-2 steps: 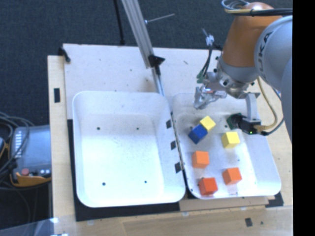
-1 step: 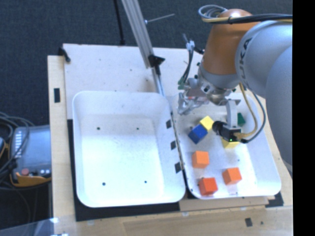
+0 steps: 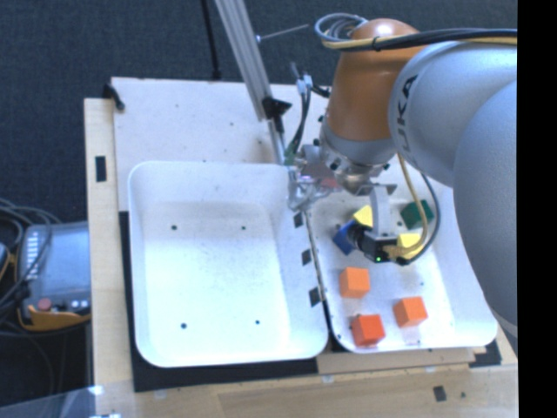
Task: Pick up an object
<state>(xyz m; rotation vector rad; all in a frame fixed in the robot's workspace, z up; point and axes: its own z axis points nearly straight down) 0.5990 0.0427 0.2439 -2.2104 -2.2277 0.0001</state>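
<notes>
Orange small cube (image 3: 354, 282) in the right white bin (image 3: 452, 277) looks light, rigid and flat-sided, so pinch opposite faces, though the gripper (image 3: 302, 194) above the bin's left wall hides its opening: cannot tell.

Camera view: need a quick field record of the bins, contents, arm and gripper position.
left bin: white, shallow, on the view's left
right bin: white, beside it, holds all the loose pieces
orange blocks: three, apart, near end of right bin
blue piece: just above the orange blocks
yellow piece: partly under the wrist
green piece: right of the yellow one
arm: reaches in over right bin
gripper: low, by the rim between the bins
grasp: cannot tell
</notes>
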